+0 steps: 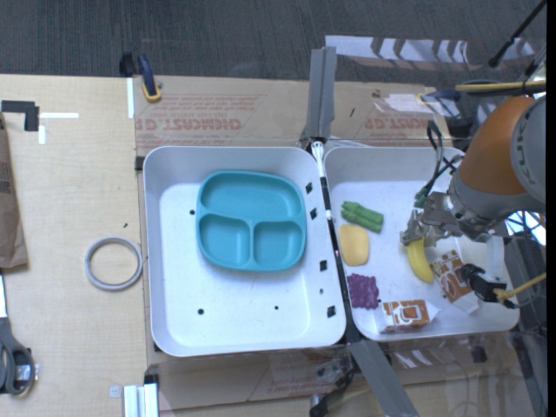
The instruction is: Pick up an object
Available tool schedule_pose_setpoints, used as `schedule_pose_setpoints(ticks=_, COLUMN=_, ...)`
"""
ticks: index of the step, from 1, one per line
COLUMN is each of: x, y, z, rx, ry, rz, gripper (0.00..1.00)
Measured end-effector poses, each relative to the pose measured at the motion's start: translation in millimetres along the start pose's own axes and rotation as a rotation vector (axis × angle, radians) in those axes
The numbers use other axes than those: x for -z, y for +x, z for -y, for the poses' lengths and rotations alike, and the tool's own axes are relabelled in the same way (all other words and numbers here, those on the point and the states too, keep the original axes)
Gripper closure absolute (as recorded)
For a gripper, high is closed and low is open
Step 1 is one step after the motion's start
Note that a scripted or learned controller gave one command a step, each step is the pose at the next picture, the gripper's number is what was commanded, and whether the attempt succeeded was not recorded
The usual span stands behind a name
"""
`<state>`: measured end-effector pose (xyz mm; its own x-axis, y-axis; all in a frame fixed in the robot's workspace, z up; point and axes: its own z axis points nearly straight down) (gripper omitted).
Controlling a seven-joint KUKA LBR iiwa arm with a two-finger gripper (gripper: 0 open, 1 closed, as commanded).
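Observation:
The right bin (pixel 382 185) holds several small items. Among them are a green pod-like piece (pixel 362 216), a pale yellow oval (pixel 354 244) and a purple grape bunch (pixel 363 291). There are also a yellow banana (pixel 421 262), an orange-and-white carton (pixel 407 314) and a second orange-and-white packet (pixel 452 278). My gripper (pixel 417 232) reaches in from the right and hangs low over the banana's upper end. Its body hides whether it touches the banana. A teal divided plate (pixel 252 220) lies in the left bin (pixel 156 268).
A central divider wall (pixel 328 233) separates the two bins. On the bench to the left lie a grey tape ring (pixel 114 262) and scissors (pixel 13 367). Cables and the grey-orange arm (pixel 495 163) crowd the right bin's far right side.

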<state>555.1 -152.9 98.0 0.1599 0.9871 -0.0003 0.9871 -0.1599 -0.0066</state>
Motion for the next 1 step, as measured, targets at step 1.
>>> schedule_pose_setpoints(ticks=1, x=126.5, y=50.6, z=13.1, rx=-0.001, ry=-0.003, rz=0.001, gripper=1.00)
